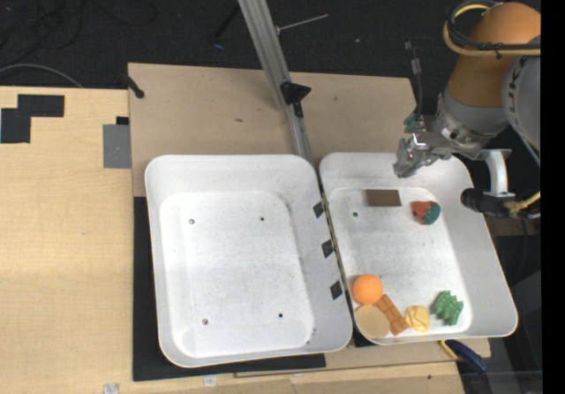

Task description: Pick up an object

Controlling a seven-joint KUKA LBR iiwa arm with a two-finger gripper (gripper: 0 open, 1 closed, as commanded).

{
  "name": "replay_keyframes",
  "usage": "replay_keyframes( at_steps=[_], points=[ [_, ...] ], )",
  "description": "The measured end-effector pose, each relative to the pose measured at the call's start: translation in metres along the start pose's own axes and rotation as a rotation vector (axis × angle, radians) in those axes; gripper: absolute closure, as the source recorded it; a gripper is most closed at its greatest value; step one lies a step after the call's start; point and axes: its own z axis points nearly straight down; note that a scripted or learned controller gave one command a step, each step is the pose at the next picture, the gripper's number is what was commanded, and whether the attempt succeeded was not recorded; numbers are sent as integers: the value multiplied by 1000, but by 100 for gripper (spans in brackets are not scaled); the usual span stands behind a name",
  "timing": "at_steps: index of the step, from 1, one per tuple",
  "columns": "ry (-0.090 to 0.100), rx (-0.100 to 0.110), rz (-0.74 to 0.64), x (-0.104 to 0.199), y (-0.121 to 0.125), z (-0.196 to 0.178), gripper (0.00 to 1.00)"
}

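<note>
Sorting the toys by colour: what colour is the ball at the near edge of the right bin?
Orange. The ball shows plainly in the camera view, beside a tan disc.

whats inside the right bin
In the right bin: a brown block, red-green toy, orange ball, tan disc, yellow piece, green toy. Anything beneath them is hidden.

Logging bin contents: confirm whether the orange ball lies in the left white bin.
No: the round orange ball lies in the right shallow white bin, near its front-left corner.
</note>
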Motion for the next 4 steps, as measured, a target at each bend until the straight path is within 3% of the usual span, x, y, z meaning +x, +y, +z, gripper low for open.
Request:
replay_keyframes(
  at_steps=[1, 4],
  points=[
    [0, 2, 0, -2, 1, -35, 100],
    [2, 9, -1, 155, -25, -28, 100]
  ],
)
